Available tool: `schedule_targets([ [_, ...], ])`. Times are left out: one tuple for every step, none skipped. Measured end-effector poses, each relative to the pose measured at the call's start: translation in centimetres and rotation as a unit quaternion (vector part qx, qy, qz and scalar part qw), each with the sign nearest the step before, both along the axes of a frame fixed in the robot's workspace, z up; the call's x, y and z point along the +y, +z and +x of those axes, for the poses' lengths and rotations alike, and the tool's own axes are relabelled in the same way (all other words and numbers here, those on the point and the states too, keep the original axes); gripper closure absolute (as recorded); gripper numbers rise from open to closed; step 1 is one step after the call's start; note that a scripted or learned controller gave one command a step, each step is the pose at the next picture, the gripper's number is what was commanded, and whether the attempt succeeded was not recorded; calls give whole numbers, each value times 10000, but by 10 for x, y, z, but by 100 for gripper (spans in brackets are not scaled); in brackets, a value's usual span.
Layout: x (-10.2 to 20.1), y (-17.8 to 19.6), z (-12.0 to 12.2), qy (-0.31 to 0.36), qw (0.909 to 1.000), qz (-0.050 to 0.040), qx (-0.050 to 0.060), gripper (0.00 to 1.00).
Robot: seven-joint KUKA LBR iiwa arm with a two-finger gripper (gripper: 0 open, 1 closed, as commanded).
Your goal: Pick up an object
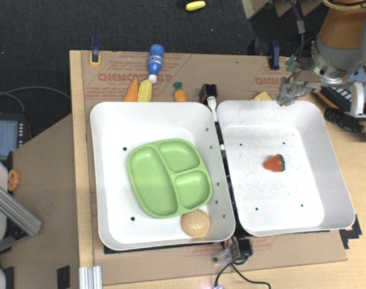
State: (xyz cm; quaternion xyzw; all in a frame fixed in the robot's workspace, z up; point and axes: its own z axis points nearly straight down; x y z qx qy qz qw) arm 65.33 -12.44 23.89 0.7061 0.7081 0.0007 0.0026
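A green divided plate [170, 177] and a tan ball [195, 223] sit in the left bin [111, 125]. A small red strawberry-like toy [274, 163] lies mid-right bin [315, 125]. The gripper [286, 95] hovers at that bin's upper rim, holding nothing I can see; the toy lies below it in frame, slightly left.

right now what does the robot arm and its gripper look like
The arm is a thick rounded column with an orange band above a pale grey wrist section. Dark cables run beside it near the top of the view. The gripper is small and metallic grey, with thin fingers, far slimmer than the arm that carries it. No markings are legible on either.
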Motion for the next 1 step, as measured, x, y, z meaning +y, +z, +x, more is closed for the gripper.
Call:
schedule_targets([
  [-26, 29, 11, -20, 10000, -3, -11, 100],
])
